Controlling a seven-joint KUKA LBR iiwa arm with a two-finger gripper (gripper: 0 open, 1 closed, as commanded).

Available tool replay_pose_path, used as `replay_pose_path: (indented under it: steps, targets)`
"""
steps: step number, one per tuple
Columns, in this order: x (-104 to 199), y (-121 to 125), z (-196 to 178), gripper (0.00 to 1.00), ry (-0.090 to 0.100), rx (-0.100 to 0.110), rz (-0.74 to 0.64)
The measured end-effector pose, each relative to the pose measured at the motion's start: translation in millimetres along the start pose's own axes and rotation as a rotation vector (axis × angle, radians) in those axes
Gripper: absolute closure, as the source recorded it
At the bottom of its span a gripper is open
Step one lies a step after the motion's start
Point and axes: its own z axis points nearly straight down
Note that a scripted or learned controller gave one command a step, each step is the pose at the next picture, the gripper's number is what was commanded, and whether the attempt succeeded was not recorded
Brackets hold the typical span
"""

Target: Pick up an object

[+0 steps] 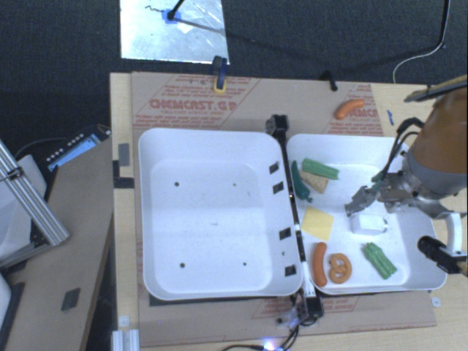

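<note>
At the far left of the bench, a slanted metal rail (25, 199) and a dark device with blue lights (73, 146) sit outside the bins. Beyond the bench's far edge, a shiny square sheet (174, 20) lies on the dark floor, and a yellow and blue clamp (219, 75) grips the cardboard just below it.

The left bin (212, 210) takes up the middle of the bench, its white floor marked by a few small dark dots. A black divider strip (289, 203) runs along the seam where it meets the right bin (420, 273).

In the right bin, nearest the seam, a dark green pod (298, 183) lies along the left wall, with a tan wedge (318, 184) just beside it and a lighter green vegetable piece (320, 169) on the far side of that. Nearer, a yellow cheese slice (318, 223) lies flat, and nearer still an orange sausage (319, 264) stands lengthwise beside a brown pretzel (339, 268). To their right lie a small white block (368, 224) and a green asparagus bundle (380, 259).

The gripper (356, 201) hangs over the middle of the right bin, just on the far side of the white block, fingers pointing left. Whether its claw is wide or narrow cannot be told here, and nothing is seen between the fingers. The grey arm with its orange band (442, 134) reaches in from the right.

A second orange sausage (349, 109) lies on the cardboard beyond the right bin's far edge.
</note>
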Motion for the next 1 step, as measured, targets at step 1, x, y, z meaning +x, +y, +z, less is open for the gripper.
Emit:
replay_pose_path:
  steps: [1]
  targets:
    - [66.6,65.4,2.6,0.00,0.001,-0.005,-0.009]
